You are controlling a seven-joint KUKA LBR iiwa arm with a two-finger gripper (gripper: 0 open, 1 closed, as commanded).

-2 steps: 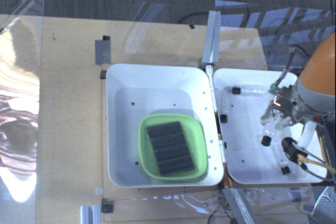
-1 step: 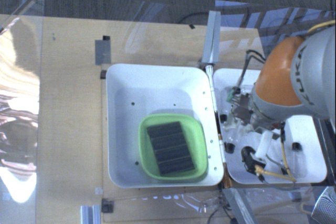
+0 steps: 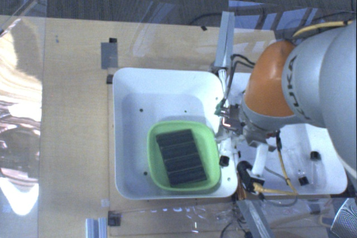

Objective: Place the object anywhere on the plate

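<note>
A square green plate (image 3: pixel 152 154) rests in the front right part of the left white bin (image 3: pixel 128 114). On the plate lies a dark ribbed rectangular object (image 3: pixel 181 157), slightly turned, with nothing touching it. My gripper (image 3: pixel 233 139) hangs under the orange band (image 3: pixel 268 86) of the arm, over the wall between the two bins and just right of the plate's edge. The wrist hides most of it.
The grey arm covers much of the right bin (image 3: pixel 330 178), where two small dark pieces (image 3: pixel 315 156) lie on the floor. Yellow cable (image 3: pixel 268 189) loops by the front edge. A metal post (image 3: pixel 225 42) stands behind the bins.
</note>
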